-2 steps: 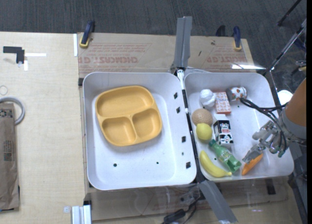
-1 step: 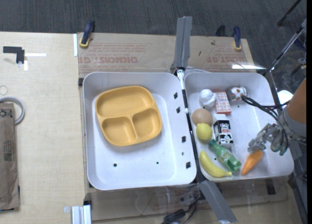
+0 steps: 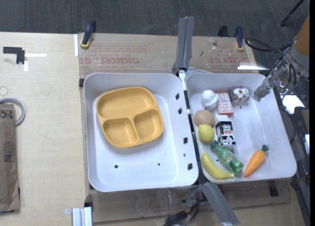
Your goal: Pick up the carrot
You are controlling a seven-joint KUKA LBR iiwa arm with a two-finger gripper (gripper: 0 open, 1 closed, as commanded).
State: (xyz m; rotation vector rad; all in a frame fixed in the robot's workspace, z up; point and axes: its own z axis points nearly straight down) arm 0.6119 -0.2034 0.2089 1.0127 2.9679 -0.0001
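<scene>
- Camera view: we see the carrot (image 3: 255,162) lying in the right bin's (image 3: 275,126) near right corner, beside a green bottle (image 3: 227,155).
- The gripper (image 3: 262,91) hangs over the bin's far right edge; whether it's wide or narrow, we cannot tell.

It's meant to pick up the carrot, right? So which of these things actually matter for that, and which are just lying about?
Part of the job:
carrot, near the front right corner of the right bin
gripper, above that bin's back right corner

Just lying about:
banana
green bottle
lemon
small cartons
yellow divided plate in the left bin
</scene>
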